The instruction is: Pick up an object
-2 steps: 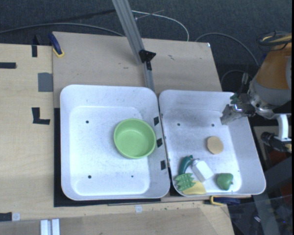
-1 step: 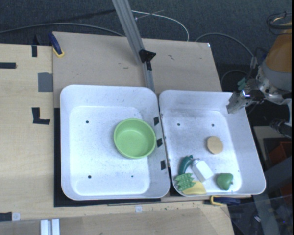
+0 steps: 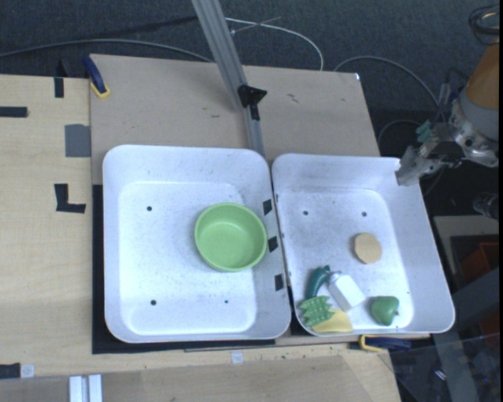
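I'm parked at the upper right corner of the right bin (image 3: 419,224), my gripper (image 3: 409,170) hanging just over its rim with nothing in it, and from this angle I cannot tell how it is set. My candidates are all in this bin: a tan round piece (image 3: 367,247) lying alone near the middle, and down at the near edge a crowd, a green leafy toy (image 3: 317,310) touching a white block (image 3: 345,291) and a yellow piece (image 3: 337,323), with a green lump (image 3: 385,309) just beside them. The green bowl (image 3: 230,237) sits in the left bin (image 3: 134,174), well apart from me. Here's my worry: dive into that crowd and I likely pinch two things, or nudge one against the wall and come up with nothing. The tan piece looks flat and low, so I could skate over it. And I'm close to the rim, so a careless descent clips it.
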Available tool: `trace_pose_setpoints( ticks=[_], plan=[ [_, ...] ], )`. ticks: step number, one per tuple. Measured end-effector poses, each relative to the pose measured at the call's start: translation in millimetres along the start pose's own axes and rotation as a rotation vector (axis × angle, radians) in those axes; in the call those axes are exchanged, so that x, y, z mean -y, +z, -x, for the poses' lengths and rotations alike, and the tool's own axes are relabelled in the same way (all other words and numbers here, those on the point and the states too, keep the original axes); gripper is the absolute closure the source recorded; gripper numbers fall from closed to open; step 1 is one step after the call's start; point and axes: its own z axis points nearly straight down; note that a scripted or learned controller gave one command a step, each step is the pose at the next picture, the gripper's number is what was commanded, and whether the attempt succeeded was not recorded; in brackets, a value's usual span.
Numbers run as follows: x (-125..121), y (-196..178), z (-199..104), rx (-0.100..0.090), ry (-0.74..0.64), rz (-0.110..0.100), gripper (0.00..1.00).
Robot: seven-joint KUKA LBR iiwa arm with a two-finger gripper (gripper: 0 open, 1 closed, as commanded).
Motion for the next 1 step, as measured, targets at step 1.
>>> trace_pose_setpoints(
  ticks=[1],
  plan=[
    [11.6,-2.9,-54.2,-0.002,-0.004,-0.003,1.00]
  ],
)
